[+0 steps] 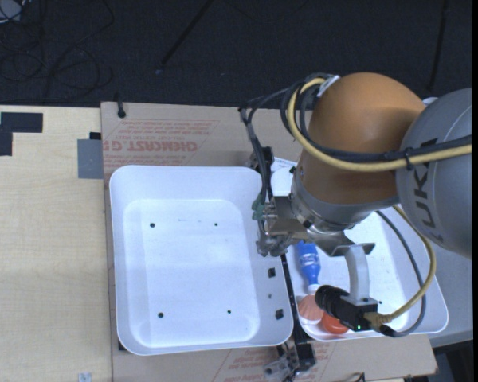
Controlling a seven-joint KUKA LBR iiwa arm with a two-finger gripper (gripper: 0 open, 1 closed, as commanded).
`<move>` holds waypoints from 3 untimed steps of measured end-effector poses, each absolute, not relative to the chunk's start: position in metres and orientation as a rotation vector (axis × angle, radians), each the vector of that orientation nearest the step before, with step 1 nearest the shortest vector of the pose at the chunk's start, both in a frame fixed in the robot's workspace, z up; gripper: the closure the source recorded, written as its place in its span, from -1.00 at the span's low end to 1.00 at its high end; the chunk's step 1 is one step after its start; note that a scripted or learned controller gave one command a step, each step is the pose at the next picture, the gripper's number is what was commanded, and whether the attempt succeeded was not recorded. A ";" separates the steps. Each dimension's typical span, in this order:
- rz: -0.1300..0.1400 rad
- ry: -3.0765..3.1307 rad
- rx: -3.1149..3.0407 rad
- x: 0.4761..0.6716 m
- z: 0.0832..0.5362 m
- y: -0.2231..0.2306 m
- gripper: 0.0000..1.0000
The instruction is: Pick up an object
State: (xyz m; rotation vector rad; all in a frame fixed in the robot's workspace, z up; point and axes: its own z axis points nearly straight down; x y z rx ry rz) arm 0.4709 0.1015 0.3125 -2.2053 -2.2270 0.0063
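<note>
Blue bottle lying in the right bin, lower right of frame, under the arm; probably light, stiff, slippery plastic (best gripped across its middle). Jaws hidden by the wrist, state impossible to tell

We see two bins side by side, the left bin beside the right bin. In the right bin's near-left corner lie a bottle and, nearer still, perhaps two small objects under the arm.
</note>
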 end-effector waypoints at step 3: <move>0.003 -2.220 -2.224 0.543 0.245 0.109 -1.00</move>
